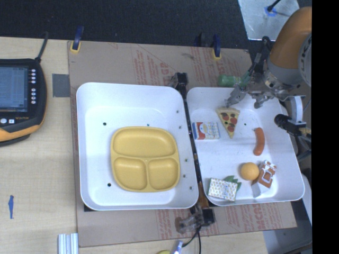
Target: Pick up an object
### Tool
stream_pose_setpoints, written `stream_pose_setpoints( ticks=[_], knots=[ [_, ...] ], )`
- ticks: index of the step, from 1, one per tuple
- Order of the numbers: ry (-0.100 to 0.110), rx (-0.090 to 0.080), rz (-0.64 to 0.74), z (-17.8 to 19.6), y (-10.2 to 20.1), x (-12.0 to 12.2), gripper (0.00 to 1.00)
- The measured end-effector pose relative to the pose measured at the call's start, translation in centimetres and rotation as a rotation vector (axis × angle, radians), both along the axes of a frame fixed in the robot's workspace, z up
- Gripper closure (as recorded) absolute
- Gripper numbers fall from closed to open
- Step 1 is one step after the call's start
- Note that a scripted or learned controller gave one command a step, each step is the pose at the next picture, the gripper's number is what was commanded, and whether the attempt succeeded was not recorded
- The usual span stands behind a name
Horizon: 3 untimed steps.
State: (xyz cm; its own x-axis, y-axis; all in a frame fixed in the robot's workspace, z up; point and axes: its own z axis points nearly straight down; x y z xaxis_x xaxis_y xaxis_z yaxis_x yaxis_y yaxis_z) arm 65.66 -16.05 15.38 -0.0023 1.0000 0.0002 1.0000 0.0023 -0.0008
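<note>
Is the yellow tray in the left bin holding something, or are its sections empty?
Empty. The yellow tray lies flat in the left bin, and all three of its sections show only bare yellow surface, with nothing in them.

Glossy white plastic bins (132, 97); matt yellow tray (144, 157).

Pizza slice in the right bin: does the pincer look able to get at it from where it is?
Probably yes. The pizza slice lies flat on bare bin floor just below the pincer, with nothing on top of it; the small carton beside it sits apart.
</note>
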Motion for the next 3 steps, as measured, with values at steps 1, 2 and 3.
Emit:
stream_pose_setpoints(
  ticks=[1, 2, 3],
  knots=[
    [0.004, 0.000, 0.003, -6.3, 0.2, -0.1, 0.00],
    [0.002, 0.002, 0.006, -4.8, 0.1, 0.1, 1.00],
    [0.003, 0.002, 0.007, -4.8, 0.2, 0.1, 0.00]
  ],
)
